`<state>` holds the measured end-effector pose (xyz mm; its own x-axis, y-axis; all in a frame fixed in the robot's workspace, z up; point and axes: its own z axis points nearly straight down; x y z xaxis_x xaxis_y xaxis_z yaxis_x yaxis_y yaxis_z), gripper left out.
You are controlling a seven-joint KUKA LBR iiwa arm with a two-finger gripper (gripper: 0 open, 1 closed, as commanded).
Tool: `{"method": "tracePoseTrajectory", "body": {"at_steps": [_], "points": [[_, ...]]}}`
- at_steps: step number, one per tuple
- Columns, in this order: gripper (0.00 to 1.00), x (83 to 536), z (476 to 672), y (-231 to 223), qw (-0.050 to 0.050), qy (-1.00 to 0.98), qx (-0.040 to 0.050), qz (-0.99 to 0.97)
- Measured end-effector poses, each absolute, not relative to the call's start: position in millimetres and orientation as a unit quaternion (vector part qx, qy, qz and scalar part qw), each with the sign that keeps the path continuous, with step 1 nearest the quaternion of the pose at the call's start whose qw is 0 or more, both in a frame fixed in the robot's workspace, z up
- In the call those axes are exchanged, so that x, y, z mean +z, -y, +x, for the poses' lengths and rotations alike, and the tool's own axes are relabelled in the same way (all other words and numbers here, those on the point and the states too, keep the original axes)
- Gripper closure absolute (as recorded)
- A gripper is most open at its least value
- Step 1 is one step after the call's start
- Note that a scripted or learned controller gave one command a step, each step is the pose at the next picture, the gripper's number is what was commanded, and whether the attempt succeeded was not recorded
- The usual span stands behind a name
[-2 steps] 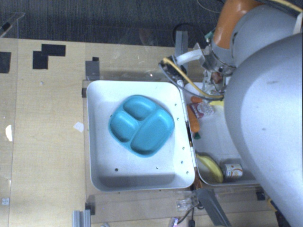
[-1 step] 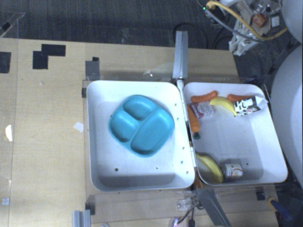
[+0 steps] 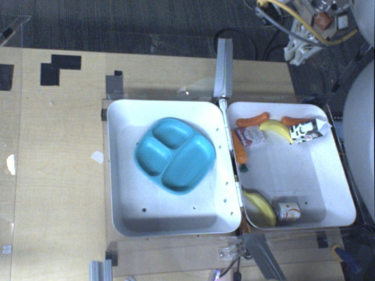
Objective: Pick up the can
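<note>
Can (image 3: 288, 211) lies on its side at near edge of right bin (image 3: 343, 174), touching or just beside a banana (image 3: 261, 207). End effector (image 3: 304, 45) up at far right, well apart; grip state cannot be told. Rec. descent on can's free side, avoiding banana and bin wall.

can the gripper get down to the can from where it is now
Probably yes. The can lies near the front edge of the right bin with nothing on top of it. A banana sits close on its left, so the fingers have little room on that side.
</note>
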<state>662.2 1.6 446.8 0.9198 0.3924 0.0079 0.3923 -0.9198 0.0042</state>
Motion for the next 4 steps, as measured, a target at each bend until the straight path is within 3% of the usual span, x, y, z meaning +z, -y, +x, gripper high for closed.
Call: {"method": "tracePoseTrajectory", "body": {"at_steps": [1,2,4], "points": [[1.00,326,635.4,-73,0.000,-0.164,0.0008,0.986],[1.00,267,630.9,-233,-0.002,-0.141,0.0023,0.990],[1.00,291,634.0,-230,-0.003,-0.140,0.0067,0.990]]}}
